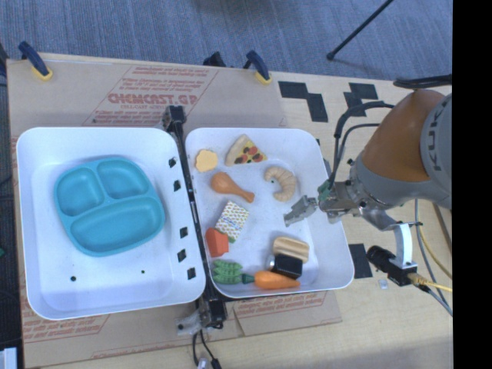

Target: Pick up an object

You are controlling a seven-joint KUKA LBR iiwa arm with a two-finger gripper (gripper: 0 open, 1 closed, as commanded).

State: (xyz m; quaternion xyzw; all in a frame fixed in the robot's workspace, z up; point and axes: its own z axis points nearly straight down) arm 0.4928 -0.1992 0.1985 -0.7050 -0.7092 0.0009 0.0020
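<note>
In the camera view, two white bins stood side by side on the bench. The left bin (pixel 34 206) held a blue divided plate (pixel 109 204) in the left middle of the frame. The right bin (pixel 327 229) held the toy food. Near its top lay a pizza slice (pixel 245 151), and left of it a small yellow round piece (pixel 205 160). Below them were a chicken leg (pixel 231 185) and a croissant (pixel 281 181). In the middle lay a patterned block (pixel 232 220), with a red piece (pixel 217 242) just below it. At the bottom were a green vegetable (pixel 226 271), a carrot (pixel 276 280), and a black block (pixel 288 265) touching a tan piece (pixel 291 247).

The arm (pixel 403 148) reached in from the right. The gripper (pixel 301 211) hung over the right side of the right bin, below the croissant and above the tan piece. Its fingers seemed apart, with nothing between them.
</note>
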